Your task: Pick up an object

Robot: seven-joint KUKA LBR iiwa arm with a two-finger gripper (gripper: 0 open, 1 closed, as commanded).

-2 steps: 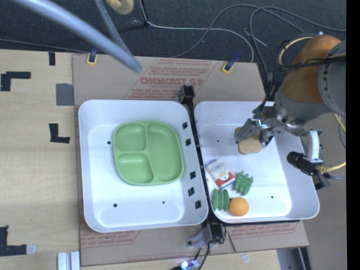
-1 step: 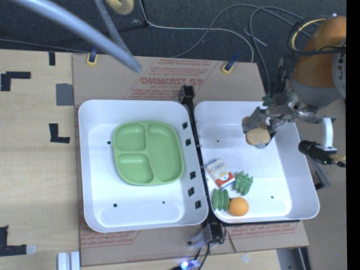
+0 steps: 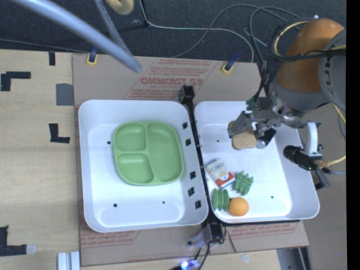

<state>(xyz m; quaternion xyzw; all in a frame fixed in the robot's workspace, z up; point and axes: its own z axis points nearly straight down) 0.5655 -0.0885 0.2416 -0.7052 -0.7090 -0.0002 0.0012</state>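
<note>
My gripper [image 3: 251, 134] hangs low over the back part of the right bin [image 3: 281, 207], at the end of the grey arm with its orange band. Right beneath it lies a tan, bread-like piece [image 3: 244, 143], partly covered by the gripper's lower end. Whether that piece rests on the bin floor or is raised I cannot tell. Nearer the front of the same bin lie a small white and red packet [image 3: 219, 172], a green ridged item [image 3: 243, 182], a second green item [image 3: 220, 198] and an orange ball [image 3: 239, 206].
The left bin [image 3: 95, 207] holds a green divided plate [image 3: 149, 153]. A black divider [image 3: 194, 151] runs between the bins. Cables trail behind the bench, and a black fitting [image 3: 298, 156] sticks out from the arm over the right bin's right side.
</note>
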